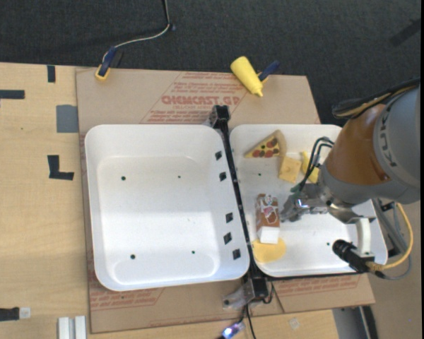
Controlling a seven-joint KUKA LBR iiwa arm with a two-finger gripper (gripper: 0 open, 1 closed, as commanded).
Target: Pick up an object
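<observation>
The right bin (pixel 307 256) holds a pizza-slice toy (pixel 267 147), a pale yellow cheese block (pixel 290 168), a brown and red packet (pixel 268 210), a small white block (pixel 269 236) and a flat yellow piece (pixel 270 251). My gripper (pixel 294 209) hangs low over the middle of this bin, just right of the brown packet. The grey and orange arm (pixel 367 157) covers the bin's right part. Nothing shows between the fingers.
The left bin (pixel 155 210) stands beside it, split off by a black divider (pixel 230 182). A yellow cone-shaped object (pixel 246 75) lies on the cardboard behind the bins. A yellow clamp with a cable (pixel 106 68) sits at the back left.
</observation>
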